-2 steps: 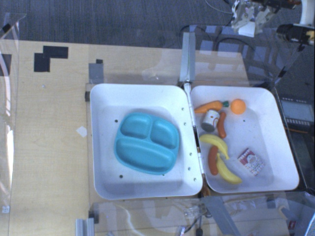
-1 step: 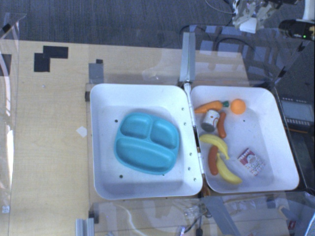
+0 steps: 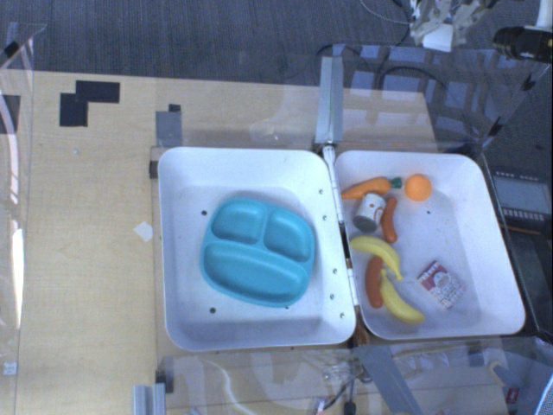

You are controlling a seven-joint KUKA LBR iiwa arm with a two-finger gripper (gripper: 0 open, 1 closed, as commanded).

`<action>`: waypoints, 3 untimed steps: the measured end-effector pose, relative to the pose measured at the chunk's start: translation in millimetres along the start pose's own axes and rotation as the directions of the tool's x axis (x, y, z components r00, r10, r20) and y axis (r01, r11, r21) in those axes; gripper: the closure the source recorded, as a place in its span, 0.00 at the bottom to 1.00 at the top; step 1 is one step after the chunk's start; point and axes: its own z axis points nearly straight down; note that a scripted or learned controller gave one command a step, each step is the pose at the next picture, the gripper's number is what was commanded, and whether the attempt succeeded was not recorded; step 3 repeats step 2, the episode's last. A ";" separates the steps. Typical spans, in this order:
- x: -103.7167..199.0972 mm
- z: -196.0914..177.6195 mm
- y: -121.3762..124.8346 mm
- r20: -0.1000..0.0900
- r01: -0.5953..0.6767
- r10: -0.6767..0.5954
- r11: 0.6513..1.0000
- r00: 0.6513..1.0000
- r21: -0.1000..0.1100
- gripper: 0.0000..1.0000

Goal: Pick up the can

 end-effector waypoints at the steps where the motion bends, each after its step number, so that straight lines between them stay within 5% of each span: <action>1: 36.2 70.7 -11.3 0.001 -0.043 0.043 0.999 0.999 0.033 1.00; 3: 37.5 58.7 -10.3 0.000 -0.039 0.039 0.999 0.999 0.028 1.00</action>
